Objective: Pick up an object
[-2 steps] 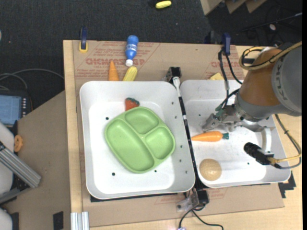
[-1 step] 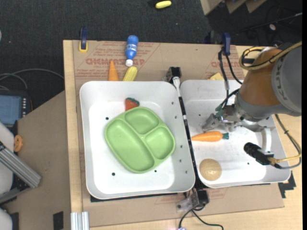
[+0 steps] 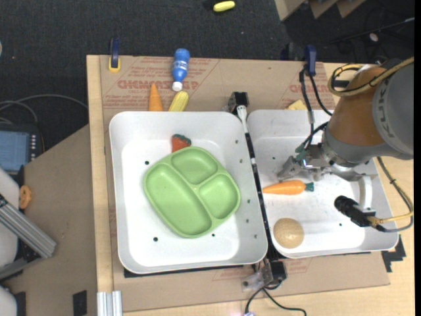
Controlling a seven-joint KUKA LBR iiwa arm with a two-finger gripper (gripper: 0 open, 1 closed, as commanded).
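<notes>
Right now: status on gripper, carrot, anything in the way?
Gripper low in right bin, just above the carrot; fingers unclear. Carrot flat on bin floor, not held. Tan round object nearby, apart from carrot.

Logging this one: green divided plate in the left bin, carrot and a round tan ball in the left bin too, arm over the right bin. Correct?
Not quite. The camera view shows the carrot and the tan ball in the right bin, not the left. The green plate does sit in the left bin, and the arm is over the right bin.
</notes>
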